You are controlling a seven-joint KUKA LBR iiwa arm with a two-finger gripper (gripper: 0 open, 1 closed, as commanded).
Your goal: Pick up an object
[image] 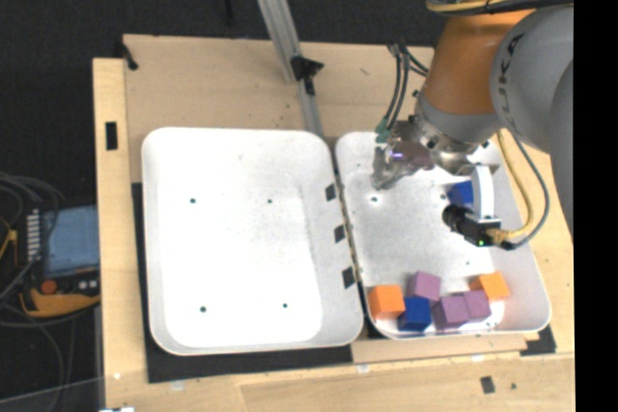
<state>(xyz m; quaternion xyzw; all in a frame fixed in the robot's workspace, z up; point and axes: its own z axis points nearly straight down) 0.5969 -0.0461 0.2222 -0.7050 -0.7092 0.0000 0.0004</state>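
Gripper [386,171] hovers over right bin [386,236] upper-left area; finger state unclear; blocks [435,299] at 5 o'clock.

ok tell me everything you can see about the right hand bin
The right bin is a shallow white tray with rounded corners and a low rim, looking like speckled plastic. It lies flat on the wooden bench, side by side with the left bin. Small blocks cluster along its near edge: two orange, one blue and purple ones. The gripper hangs over its far left corner.
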